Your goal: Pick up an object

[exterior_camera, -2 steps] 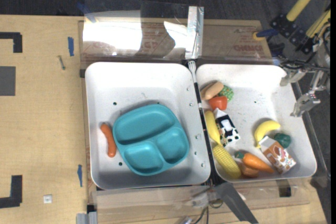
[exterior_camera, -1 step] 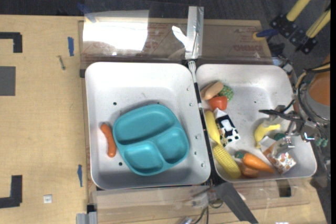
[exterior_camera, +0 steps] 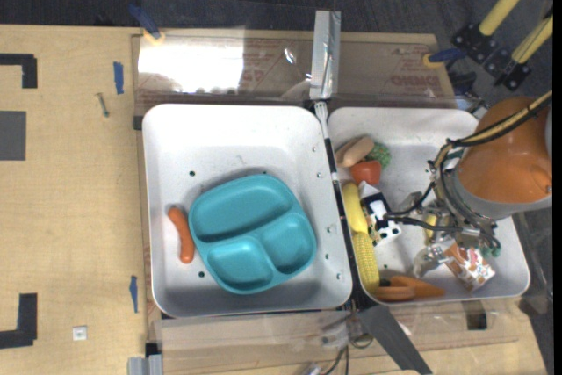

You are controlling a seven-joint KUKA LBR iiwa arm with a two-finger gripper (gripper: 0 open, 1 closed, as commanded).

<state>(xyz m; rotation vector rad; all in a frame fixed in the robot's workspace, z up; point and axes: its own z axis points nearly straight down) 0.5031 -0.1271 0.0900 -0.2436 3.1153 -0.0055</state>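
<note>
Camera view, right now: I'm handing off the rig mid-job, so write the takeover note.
Claw: low in the right bin, over a crinkly snack packet; grip state unclear, nothing visibly held.
Right bin: corn cob, carrot, black-and-white toy, bread roll.
Left bin: teal divided plate, orange sausage beside it.
Done: arm positioned over the packet.
Left: confirm a grasp and lift.

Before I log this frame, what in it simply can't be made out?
- End effector, camera view: wrist and cables hide its fingers, so open or shut is unreadable.
- Crinkled packet: partly under the end effector; contact unclear, print too small.
- Black-and-white toy: too small to identify.
- Corn cob: lies along the right bin's left wall, far side hidden.
</note>
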